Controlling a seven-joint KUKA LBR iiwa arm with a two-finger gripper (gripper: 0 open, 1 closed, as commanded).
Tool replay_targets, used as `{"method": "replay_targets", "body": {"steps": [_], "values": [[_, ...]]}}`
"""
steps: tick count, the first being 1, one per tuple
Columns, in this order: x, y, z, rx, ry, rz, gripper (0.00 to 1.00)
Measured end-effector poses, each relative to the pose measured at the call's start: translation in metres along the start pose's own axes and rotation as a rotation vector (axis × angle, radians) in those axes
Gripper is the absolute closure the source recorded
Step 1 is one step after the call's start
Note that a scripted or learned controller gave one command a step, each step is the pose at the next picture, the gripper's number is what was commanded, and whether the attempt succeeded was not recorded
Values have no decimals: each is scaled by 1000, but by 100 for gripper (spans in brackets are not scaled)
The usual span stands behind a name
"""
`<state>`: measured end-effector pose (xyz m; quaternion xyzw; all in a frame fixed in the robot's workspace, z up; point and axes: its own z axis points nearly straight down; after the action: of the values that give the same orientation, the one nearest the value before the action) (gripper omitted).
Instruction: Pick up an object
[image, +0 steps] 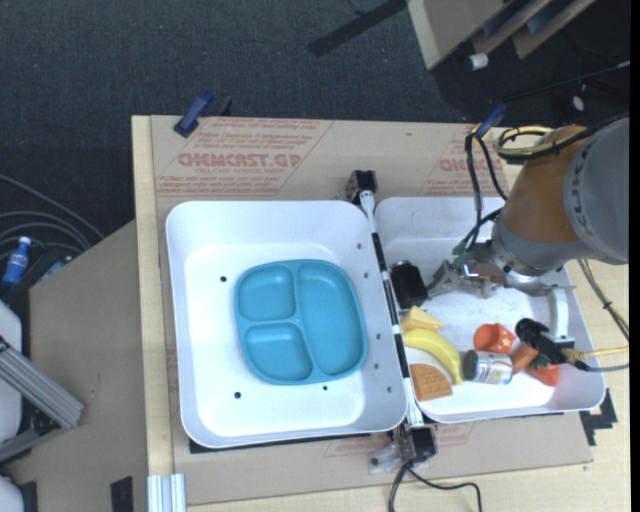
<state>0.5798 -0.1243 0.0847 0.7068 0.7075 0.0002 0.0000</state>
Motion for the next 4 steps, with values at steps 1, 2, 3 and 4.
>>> {"method": "replay_targets", "body": {"steps": [1, 2, 3, 4], "values": [[-15, 53, 0, -1, -1, 0, 0], [29, 84, 0, -2, 0, -1, 0], [19, 4, 0, 3, 0, 2, 0], [31, 68, 0, -1, 0, 0, 0]]}}
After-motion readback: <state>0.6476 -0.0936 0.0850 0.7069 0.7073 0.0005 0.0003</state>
